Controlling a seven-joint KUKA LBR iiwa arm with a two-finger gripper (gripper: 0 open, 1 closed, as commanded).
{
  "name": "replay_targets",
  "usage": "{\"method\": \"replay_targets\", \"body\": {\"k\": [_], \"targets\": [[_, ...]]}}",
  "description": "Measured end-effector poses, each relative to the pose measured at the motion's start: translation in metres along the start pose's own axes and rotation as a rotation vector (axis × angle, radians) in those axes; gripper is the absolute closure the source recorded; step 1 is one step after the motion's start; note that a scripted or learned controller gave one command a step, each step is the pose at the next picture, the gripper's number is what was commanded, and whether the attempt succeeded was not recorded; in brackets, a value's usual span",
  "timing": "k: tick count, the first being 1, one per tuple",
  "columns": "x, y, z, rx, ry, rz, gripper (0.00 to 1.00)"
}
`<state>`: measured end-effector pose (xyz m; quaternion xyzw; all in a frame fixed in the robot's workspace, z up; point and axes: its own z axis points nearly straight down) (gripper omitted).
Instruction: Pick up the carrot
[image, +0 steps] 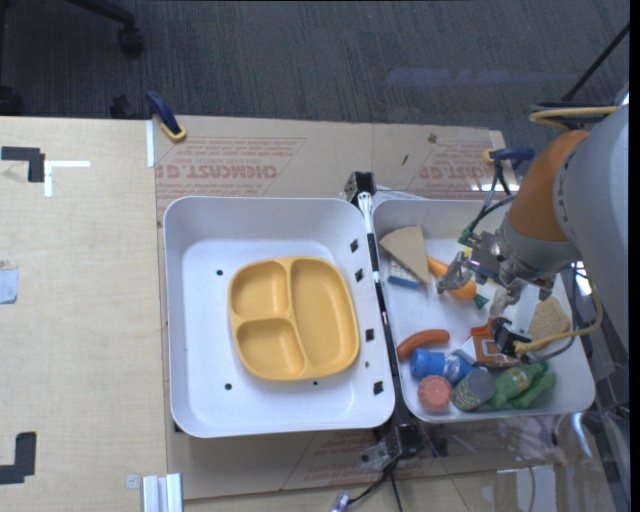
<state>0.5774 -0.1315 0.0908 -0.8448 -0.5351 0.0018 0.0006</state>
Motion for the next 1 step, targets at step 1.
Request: {"method": "replay_targets", "body": {"k": [1], "targets": [[-0.0004, -0.0006, -0.0081, 0.004, -0.004, -0.004, 1.00]]}}
